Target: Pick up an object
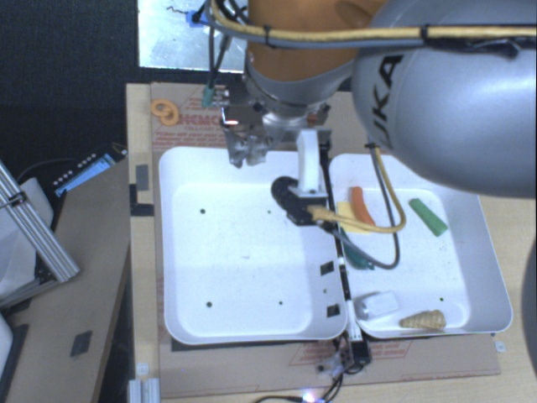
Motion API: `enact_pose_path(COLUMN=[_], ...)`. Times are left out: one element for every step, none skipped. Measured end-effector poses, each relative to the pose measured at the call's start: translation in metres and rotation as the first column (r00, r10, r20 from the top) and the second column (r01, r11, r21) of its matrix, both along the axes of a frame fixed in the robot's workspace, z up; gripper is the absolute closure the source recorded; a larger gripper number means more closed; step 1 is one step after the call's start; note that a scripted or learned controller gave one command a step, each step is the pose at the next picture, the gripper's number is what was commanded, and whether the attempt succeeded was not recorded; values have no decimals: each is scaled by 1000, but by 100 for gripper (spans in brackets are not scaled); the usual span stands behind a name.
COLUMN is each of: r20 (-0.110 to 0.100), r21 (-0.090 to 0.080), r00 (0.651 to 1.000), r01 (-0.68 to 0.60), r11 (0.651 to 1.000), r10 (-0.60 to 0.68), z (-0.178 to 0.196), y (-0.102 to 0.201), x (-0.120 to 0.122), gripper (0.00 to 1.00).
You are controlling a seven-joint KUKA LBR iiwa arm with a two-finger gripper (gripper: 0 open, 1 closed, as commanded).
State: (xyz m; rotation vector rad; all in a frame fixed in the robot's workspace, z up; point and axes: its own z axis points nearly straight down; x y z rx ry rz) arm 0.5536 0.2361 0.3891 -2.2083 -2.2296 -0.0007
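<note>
My gripper (247, 152) hangs over the far edge of the left bin (218, 267), with nothing seen in it. The loose objects lie in the right bin (470, 267). An orange stick (361, 206) lies near its far left. A green block (428, 215) rests to the right of it. A dark teal piece (359, 259) sits by the divider between the bins. A white block (377, 303) and a tan cone (422, 319) lie at the near edge. The arm's bulk hides the far part of the right bin.
An orange ring (165, 112) lies on the brown board beyond the left bin's far left corner. A metal frame (33, 233) stands to the left of the bench.
</note>
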Motion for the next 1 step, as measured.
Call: enact_pose_path(r20=[-3], r21=[-4], r00=[1000], r01=[3], r11=[1000], r10=[-3], z=[-44], y=[-2], x=[-51], gripper=[100])
